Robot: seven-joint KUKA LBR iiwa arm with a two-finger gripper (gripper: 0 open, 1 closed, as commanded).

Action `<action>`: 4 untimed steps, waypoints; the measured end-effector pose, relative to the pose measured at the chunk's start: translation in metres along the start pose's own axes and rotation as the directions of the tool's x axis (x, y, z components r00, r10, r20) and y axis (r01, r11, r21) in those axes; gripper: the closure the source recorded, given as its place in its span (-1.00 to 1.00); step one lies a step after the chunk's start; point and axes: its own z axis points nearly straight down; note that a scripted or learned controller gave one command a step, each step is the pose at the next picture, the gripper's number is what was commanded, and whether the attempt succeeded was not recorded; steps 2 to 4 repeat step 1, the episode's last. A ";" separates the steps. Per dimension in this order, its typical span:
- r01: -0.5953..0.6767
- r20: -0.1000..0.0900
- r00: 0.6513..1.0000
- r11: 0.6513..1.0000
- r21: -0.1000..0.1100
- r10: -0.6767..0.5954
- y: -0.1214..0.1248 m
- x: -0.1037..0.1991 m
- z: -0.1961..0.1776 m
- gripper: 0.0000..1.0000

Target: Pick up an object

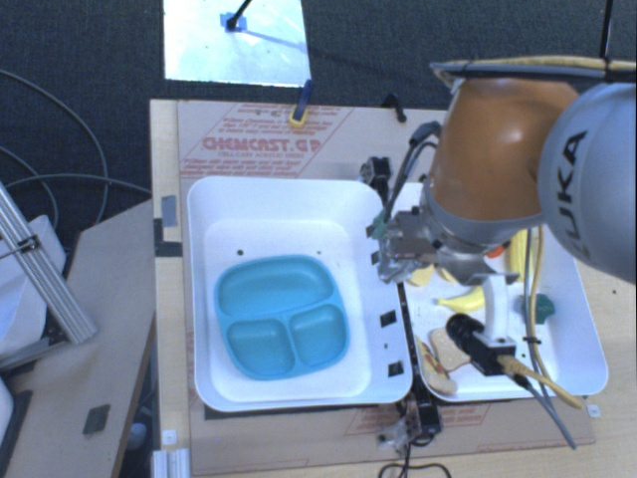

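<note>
Camera view | white bins (202,297) (587,355): 2 | blue tray (282,315): 1 | tool (402,250) grip: cannot tell

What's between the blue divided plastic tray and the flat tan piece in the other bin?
Between blue tray and tan piece, nothing loose: the camera view shows bare floor of the left white bin, then the bins' walls with small black squares.

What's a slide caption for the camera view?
KUKA arm over right bin; blue divided tray lies in left bin.
</note>
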 end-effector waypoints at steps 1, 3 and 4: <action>0.010 -0.004 1.000 1.000 -0.004 -0.010 0.028 0.090 -0.033 1.00; 0.010 -0.004 1.000 1.000 -0.004 -0.010 0.028 0.090 -0.033 1.00; 0.010 -0.004 1.000 1.000 -0.004 -0.010 0.028 0.090 -0.033 1.00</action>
